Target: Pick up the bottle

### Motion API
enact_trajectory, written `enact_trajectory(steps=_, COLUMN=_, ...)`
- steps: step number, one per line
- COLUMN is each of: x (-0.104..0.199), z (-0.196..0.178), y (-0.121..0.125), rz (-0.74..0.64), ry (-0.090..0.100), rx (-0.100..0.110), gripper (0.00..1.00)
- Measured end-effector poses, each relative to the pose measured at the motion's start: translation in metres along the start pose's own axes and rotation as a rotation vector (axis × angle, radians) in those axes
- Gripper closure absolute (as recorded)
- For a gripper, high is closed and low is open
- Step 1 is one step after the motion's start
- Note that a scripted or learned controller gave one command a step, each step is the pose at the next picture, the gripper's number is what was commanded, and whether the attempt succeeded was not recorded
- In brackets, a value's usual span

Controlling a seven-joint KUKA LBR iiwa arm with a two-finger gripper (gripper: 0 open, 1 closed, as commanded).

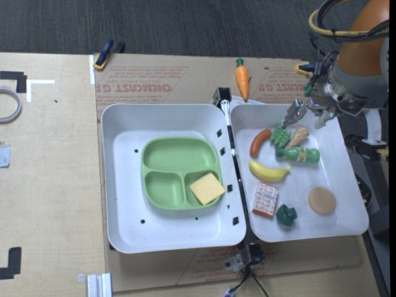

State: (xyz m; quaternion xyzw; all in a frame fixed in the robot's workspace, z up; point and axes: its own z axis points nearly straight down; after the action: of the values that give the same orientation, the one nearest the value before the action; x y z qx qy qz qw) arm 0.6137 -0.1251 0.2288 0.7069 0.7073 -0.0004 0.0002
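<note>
Gripper above right bin's far edge, finger state impossible to tell. Green bottle lying flat just below, touching broccoli and cone. Risk: crowding neighbours deflecting fingers, rolling bottle aside.

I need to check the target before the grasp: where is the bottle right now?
The green bottle lies on its side in the right bin, toward its back, just above the banana and below the gripper.
</note>
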Motion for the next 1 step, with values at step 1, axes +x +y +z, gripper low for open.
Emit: enact_trajectory(steps=1, x=-0.0222, z=0.1154, y=-0.0242, rz=0.072, ry=-0.005, rx=-0.019, gripper=0.00)
